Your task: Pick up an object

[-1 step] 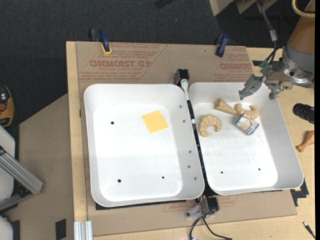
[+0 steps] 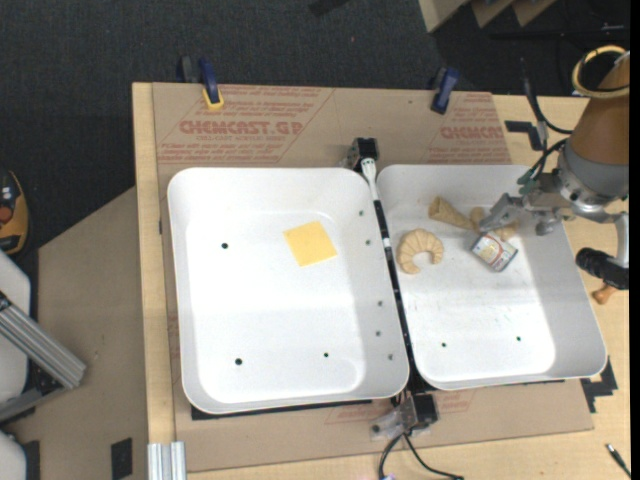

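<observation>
Where the 2 white bins meet on the worktop (image 2: 300, 108), the right bin (image 2: 480, 358) carries 3 things in its upper half: a curled tan croissant (image 2: 421, 249), a pale cone-shaped piece (image 2: 447, 211) and a small whitish can (image 2: 494, 252) lying on its side with a reddish label. The pincer (image 2: 512, 220) hovers just above the can, its fingers spread with nothing between them, while the left bin (image 2: 270, 358) bears a flat yellow square (image 2: 310, 243)

Bright, even overhead light washes the two white bins (image 2: 270, 368) nearly featureless, with mild glare on their floors. Shadows are soft and short. The dark floor (image 2: 90, 28) around stays dim. Focus is slightly soft throughout.
</observation>
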`<state>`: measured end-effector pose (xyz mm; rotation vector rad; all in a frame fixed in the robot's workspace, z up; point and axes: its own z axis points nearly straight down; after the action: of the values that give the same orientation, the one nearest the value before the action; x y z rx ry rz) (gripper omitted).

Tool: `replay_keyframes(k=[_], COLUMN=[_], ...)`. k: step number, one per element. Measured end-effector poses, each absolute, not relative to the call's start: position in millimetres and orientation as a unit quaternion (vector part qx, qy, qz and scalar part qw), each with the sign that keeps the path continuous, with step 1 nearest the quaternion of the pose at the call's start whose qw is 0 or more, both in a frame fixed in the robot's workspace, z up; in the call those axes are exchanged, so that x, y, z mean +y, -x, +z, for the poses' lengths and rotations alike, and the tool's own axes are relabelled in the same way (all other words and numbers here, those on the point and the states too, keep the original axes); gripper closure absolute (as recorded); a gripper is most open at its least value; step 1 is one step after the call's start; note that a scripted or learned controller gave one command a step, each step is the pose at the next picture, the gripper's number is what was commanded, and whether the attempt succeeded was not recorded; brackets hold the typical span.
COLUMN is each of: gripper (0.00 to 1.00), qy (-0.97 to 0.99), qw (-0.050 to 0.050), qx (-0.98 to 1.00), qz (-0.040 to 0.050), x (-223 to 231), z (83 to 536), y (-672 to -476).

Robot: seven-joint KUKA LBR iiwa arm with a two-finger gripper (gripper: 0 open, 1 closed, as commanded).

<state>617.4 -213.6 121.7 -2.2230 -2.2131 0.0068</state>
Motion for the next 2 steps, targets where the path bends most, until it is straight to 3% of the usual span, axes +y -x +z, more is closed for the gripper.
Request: replay_keyframes(k=[1,2], gripper=[0.0,0.0], qy=[0.705,0.708], qw=[-0.006,0.006], qx=[-0.71,-0.706], qz=[-0.0042,0.0038], x=[-157,-171], z=[242,113], y=[-649.8,-599.5])
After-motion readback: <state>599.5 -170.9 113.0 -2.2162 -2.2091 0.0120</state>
